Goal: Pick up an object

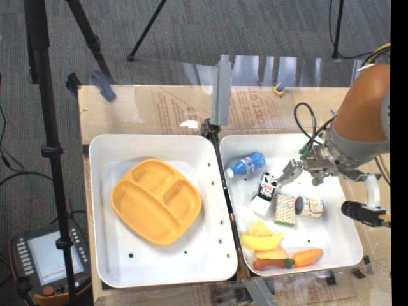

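The right bin (344, 244) holds a blue bottle (247, 164), a black-and-white carton (266, 193), a patterned green packet (285, 210), a small white can (310, 206), a yellow banana (261, 240) and an orange carrot (301, 257). My gripper (304, 173) hangs over the bin's upper middle, above and just behind the packet and the can. Its fingers are spread open, and nothing sits between them. One fingertip (289, 171) is close to the carton's top end.
The left bin (102, 158) carries a yellow divided plate (156, 200). A grey upright post (221, 101) stands behind the wall between the bins. A black cable loops by the wrist (305, 116). Tripod legs stand off the bench at left.
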You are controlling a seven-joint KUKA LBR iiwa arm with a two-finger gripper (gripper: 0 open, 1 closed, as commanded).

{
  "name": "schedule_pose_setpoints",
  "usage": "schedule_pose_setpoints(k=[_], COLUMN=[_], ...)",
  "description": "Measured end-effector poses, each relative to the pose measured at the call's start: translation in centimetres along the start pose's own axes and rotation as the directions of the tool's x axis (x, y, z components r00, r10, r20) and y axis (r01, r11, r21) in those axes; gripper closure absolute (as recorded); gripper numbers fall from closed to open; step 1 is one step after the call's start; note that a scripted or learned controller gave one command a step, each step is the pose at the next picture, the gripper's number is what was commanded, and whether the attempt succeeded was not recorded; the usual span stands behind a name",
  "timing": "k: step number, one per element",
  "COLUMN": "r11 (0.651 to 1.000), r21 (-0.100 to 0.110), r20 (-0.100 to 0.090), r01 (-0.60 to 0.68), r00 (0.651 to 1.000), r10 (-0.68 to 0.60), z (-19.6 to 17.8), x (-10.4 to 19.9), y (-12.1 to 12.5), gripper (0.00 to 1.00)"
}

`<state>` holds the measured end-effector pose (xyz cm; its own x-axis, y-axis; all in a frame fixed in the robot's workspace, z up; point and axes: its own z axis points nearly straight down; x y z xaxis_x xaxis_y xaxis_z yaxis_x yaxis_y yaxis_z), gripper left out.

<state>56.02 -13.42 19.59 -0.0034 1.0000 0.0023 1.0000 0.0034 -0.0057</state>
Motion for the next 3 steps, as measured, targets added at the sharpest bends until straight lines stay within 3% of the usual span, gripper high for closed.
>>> schedule_pose_setpoints(k=[1,2,3], r11=[0.999,0.987,0.98], r21=[-0.014,-0.043,-0.043], r20=[0.0,0.007,0.009], r01=[0.048,0.153,0.194], r00=[0.999,0.988,0.981], r10=[-0.048,-0.153,-0.194], z=[8.6,9.2,9.2], x=[0.3,-1.0,-1.5], y=[0.4,-1.3,-2.8], gripper=[0.0,0.0,0.0])
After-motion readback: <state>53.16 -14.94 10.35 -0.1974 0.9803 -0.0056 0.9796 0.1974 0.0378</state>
